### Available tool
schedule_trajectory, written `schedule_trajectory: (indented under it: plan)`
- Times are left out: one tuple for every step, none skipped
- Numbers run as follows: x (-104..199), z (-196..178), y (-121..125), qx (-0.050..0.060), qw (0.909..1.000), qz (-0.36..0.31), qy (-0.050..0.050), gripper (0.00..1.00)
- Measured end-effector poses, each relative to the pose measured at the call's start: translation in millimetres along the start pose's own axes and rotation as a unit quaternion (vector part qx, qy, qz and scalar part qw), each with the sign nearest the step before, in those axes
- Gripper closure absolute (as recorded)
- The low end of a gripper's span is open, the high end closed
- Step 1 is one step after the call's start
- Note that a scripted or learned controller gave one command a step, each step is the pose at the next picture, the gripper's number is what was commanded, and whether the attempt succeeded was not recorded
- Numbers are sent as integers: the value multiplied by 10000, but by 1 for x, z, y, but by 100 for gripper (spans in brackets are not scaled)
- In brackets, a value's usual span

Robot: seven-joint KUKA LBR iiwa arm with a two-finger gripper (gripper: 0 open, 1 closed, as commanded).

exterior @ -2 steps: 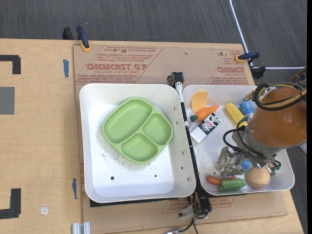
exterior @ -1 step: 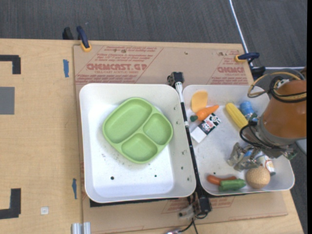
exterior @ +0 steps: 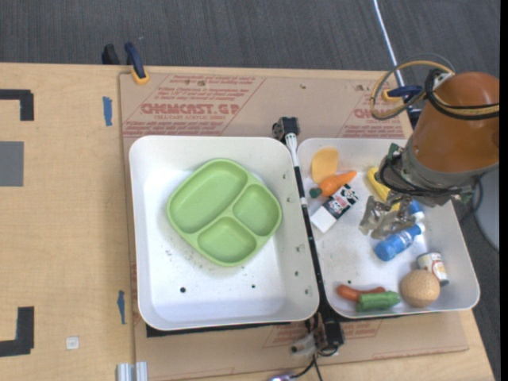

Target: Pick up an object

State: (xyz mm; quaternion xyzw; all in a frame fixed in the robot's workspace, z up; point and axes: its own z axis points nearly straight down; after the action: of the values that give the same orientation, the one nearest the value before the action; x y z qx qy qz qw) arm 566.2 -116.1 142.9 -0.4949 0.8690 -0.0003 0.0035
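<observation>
Tool (exterior: 386, 217) low in right white bin (exterior: 456, 248), touching blue plastic bottle (exterior: 395, 243); finger state unclear. Best: centre over bottle, then close.

Two white bins: left bin (exterior: 151, 236), right bin (exterior: 464, 280). One green divided plate (exterior: 225, 211), three compartments, in left bin. Right bin contents: one blue bottle (exterior: 394, 244), one toy carrot (exterior: 336, 182), one orange-yellow piece (exterior: 324, 164), one black-and-white carton (exterior: 341, 202), one yellow item (exterior: 376, 182) partly hidden, one tan ball (exterior: 420, 287), one small jar (exterior: 432, 265), one green vegetable (exterior: 378, 299), one red-orange piece (exterior: 349, 292). One arm, one tool (exterior: 384, 217). Two clamps on desk edge: one black (exterior: 109, 54), one orange-blue (exterior: 136, 62).
</observation>
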Motion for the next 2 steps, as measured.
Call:
schedule_trajectory:
  plan:
    - [1,0,0,-8,10000,0,7,0]
    - [37,57,18,-13,9992,-388,13,0]
